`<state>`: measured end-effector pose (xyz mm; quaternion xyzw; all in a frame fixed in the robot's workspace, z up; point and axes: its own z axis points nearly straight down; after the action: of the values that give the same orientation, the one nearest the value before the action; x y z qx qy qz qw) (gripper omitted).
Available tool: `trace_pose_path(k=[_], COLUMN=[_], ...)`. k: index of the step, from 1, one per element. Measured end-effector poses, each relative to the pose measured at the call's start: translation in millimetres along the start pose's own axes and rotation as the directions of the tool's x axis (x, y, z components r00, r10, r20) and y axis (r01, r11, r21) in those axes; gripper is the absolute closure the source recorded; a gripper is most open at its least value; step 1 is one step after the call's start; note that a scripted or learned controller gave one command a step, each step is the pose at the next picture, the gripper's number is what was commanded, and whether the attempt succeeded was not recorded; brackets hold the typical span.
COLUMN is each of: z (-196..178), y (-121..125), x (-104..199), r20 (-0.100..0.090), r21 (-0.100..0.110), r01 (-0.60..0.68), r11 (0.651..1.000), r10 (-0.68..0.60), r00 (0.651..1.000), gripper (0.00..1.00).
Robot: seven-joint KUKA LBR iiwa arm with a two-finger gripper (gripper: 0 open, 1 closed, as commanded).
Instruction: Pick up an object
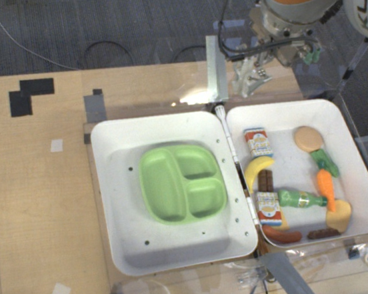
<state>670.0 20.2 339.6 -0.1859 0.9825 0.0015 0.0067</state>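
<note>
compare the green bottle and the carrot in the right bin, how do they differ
The green bottle lies roughly crosswise in the bin; the carrot lies lengthwise. The bottle is green with a label band; the carrot is orange. The bottle looks longer than the carrot. Both are toy foods lying flat, close together in the right bin.

Divided tray (181, 184) in left bin (127, 251); banana (257, 168) in right bin (353, 154).

Glossy green plastic tray (181, 184), smooth white bins (127, 251), matt wooden bench (38, 216)
</note>
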Motion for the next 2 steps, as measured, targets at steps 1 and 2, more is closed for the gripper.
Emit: trace_pose_path(k=[1, 2], z=[44.3, 61.8], y=[-47.2, -103.5], x=[19.0, 41.0], r20=[-0.004, -0.005], r21=[0.002, 0.003], r01=[0.225, 0.421], r11=[0.974, 0.907], r10=[-0.225, -0.421], r00=[0.974, 0.907], gripper=[1.00, 1.00])
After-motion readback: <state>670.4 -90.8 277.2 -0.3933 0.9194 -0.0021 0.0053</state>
